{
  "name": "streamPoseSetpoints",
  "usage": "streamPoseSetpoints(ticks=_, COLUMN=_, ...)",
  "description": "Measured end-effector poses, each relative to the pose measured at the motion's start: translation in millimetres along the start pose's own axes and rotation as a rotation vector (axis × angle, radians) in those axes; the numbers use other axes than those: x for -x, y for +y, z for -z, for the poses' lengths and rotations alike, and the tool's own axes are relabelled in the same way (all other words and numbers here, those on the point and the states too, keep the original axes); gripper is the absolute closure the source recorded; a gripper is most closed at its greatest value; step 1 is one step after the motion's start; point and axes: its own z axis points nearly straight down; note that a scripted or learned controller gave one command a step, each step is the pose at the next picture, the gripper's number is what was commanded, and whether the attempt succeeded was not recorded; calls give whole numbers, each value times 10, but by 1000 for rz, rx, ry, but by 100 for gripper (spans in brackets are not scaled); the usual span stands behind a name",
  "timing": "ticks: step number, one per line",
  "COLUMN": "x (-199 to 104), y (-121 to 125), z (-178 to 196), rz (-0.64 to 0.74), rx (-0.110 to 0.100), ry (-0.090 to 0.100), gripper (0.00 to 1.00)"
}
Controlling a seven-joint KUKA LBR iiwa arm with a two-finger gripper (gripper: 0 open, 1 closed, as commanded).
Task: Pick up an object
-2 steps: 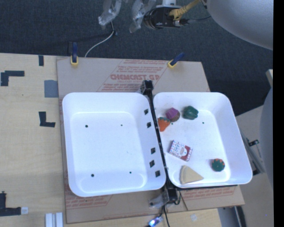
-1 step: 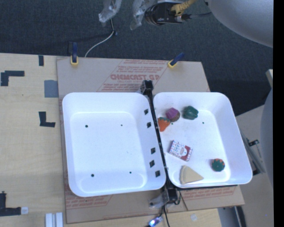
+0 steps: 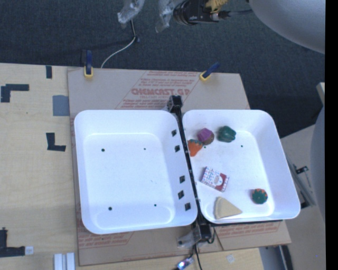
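I see the surface (image 3: 31,158), pale wood with dark tape marks, and on it a brown cardboard sheet (image 3: 153,89) with red print, clipped at its far edge by two clamps. On the cardboard sit two shallow white bins side by side, their inner rims touching along a black seam.

The left bin (image 3: 84,158) lies below and slightly left of the hand. The right bin (image 3: 274,153) lies below and to the right of the hand, and it holds all the loose things.

The hand (image 3: 145,15) hangs at the very top of the view, over the dark carpet beyond the far edge of the cardboard, well apart from both bins. Its two pale fingers (image 3: 128,11) point downward with a clear gap between them, so I read it as spread apart, and nothing sits between them. Just to its right is the dark wrist, and a large grey curve of the arm (image 3: 296,21) fills the top right corner.

All of the things lie far below the hand and to its right. Largest first: a tan wedge (image 3: 226,208) near the front rim; a red and white packet (image 3: 214,179) just above it; a purple lump (image 3: 205,135) touching an orange piece (image 3: 194,148) beside the seam; a dark green lump (image 3: 226,133) just right of the purple one; a small teal ball (image 3: 259,196) near the right front corner.
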Motion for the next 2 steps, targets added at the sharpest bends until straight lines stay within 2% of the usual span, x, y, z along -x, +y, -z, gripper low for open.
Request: streamPoseSetpoints(ticks=2, x=-29, y=-3, z=195, rz=3, rx=3, ry=1, gripper=100)
